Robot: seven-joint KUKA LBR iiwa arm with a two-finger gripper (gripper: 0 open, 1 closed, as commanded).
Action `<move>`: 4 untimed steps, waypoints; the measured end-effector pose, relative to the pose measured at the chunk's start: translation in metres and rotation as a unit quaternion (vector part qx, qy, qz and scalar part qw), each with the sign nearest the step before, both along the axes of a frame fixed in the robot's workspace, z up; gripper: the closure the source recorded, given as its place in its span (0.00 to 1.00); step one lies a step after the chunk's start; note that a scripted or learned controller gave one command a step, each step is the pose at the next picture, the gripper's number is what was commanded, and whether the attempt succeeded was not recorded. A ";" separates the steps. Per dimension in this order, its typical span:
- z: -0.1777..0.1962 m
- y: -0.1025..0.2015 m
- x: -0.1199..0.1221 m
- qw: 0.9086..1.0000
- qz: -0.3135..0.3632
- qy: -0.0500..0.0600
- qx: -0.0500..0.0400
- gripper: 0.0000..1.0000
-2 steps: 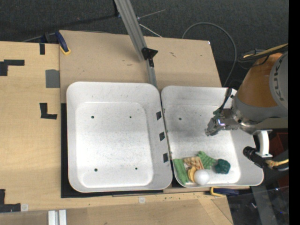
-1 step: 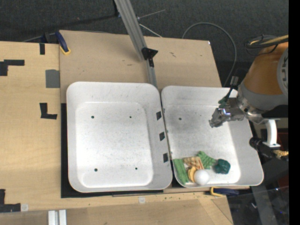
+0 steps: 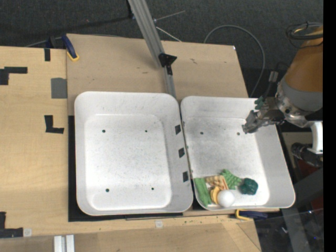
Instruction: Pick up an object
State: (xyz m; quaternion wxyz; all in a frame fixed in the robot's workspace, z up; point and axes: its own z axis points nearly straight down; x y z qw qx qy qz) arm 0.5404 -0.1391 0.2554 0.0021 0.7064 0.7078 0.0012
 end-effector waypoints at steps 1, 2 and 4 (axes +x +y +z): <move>0.000 0.053 0.001 1.000 0.002 0.003 0.001 1.00; 0.002 0.114 -0.008 1.000 0.003 0.004 0.002 1.00; -0.015 0.221 -0.036 1.000 0.003 0.005 0.001 1.00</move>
